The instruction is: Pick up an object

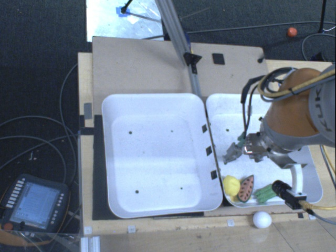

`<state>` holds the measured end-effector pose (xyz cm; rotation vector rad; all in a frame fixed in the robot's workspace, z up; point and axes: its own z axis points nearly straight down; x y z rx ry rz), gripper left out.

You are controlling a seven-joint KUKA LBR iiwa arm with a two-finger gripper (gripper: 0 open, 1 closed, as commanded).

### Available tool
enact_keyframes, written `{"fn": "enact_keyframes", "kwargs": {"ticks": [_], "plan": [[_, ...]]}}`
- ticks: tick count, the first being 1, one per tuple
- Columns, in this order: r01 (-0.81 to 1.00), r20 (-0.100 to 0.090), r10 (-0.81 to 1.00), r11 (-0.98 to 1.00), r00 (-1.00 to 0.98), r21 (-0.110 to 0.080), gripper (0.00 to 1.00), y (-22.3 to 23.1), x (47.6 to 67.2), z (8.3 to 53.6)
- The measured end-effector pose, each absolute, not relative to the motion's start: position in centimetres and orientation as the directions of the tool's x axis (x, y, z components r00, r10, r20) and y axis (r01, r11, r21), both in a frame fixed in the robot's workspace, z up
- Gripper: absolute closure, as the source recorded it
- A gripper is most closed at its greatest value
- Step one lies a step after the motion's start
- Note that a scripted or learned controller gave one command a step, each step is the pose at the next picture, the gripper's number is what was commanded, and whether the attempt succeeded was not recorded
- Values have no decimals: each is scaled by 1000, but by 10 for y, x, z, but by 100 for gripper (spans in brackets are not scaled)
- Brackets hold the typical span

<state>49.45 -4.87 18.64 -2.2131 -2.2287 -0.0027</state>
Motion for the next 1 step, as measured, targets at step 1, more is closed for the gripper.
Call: {"fn": "enact_keyframes", "kwargs": {"ticks": [1], "plan": [[1000, 2, 1000, 7, -7, 0, 0, 30, 493, 186]]}}
